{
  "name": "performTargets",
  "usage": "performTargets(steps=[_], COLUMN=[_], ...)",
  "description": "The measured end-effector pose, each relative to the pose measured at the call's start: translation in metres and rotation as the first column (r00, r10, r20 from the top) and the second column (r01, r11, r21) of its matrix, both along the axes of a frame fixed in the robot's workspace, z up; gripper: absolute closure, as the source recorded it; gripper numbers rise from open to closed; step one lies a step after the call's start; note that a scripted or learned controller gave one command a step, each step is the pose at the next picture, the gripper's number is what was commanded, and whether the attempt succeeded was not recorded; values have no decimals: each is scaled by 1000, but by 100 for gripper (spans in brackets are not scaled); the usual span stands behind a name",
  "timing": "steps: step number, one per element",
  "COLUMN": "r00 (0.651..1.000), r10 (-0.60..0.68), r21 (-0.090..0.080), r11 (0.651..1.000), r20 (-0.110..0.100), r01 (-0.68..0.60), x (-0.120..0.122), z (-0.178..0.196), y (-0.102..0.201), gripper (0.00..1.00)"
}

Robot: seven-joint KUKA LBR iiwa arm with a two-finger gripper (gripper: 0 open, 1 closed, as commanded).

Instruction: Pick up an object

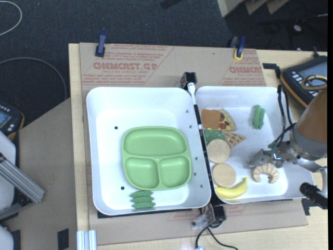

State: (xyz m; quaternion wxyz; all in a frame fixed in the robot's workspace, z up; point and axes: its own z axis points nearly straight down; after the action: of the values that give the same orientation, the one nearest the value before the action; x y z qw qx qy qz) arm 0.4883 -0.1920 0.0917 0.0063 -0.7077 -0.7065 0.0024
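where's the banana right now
The banana lies in the right bin, at its near edge, just below a round cracker and left of the croissant.

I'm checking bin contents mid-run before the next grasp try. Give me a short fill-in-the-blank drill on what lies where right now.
1. The green divided tray lies in the ____ bin.
2. The banana rests near the right bin's ____ edge.
3. The gripper hovers just above the ____.
4. The tray has ____ compartments.

Missing words: left; front; croissant; three
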Motion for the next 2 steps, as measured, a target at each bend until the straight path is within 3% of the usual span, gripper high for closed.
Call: performTargets(steps=[1,2], r00=[1000,1000], r10=[0,6], r21=[-7,-4], r11=[1000,1000], r20=[15,16], r01=[0,-6], x=[4,81], z=[18,-7], y=[-1,-31], gripper=[100,100])
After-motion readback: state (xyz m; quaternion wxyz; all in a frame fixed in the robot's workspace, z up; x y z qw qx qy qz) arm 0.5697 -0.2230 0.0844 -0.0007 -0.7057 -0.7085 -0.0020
